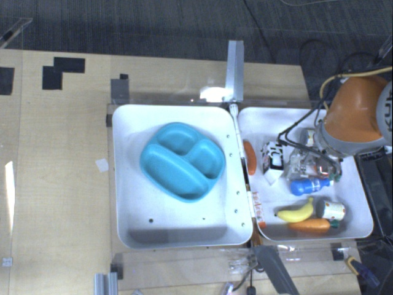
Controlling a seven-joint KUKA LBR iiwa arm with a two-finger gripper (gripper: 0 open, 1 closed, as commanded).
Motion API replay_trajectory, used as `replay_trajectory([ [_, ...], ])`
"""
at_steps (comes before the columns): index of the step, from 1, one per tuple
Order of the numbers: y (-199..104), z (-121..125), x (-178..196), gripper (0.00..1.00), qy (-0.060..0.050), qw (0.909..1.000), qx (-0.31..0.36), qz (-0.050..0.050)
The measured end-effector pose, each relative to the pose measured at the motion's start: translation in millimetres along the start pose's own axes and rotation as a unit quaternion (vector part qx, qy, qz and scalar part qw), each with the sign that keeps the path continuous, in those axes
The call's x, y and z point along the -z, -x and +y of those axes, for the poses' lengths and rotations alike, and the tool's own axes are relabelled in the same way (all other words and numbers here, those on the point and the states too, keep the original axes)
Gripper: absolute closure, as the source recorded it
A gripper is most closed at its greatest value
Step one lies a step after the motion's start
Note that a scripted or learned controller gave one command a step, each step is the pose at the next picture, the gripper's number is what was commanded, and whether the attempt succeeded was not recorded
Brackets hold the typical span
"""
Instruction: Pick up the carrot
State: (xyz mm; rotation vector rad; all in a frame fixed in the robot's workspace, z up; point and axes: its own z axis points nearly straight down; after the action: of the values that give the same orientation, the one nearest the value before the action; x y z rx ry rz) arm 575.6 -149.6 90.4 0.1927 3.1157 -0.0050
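From the camera above the bench, I reach in from the right, my grey arm with its orange band hanging over the right bin. My gripper sits low over the middle of that bin, a tangle of metal, cables and clear parts. Whether my fingers are spread or closed, I cannot tell; I see nothing clearly caught between them.

The carrot lies along the near wall of the right bin, on its side, orange with a dark green end toward the right. It is apart from my gripper, nearer the camera. Just above it and touching or nearly so lies a yellow banana, and beside the banana's right end a small white cylinder with a dark end. A blue bottle lies on its side directly beneath my gripper, between it and the banana. A white and black packet rests to the left of my gripper, and a reddish sausage-shaped thing lies along the bin's left wall.

The left bin holds a blue divided plate, tilted, near its middle.
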Motion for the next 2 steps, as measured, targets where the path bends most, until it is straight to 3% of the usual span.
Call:
replay_trajectory([
  [1,3.3,1.1,9.2,1.00,0.000,1.0000,0.000,-0.003],
  [2,19.0,46.5,-0.3,1.00,0.000,0.9897,0.143,0.001],
])
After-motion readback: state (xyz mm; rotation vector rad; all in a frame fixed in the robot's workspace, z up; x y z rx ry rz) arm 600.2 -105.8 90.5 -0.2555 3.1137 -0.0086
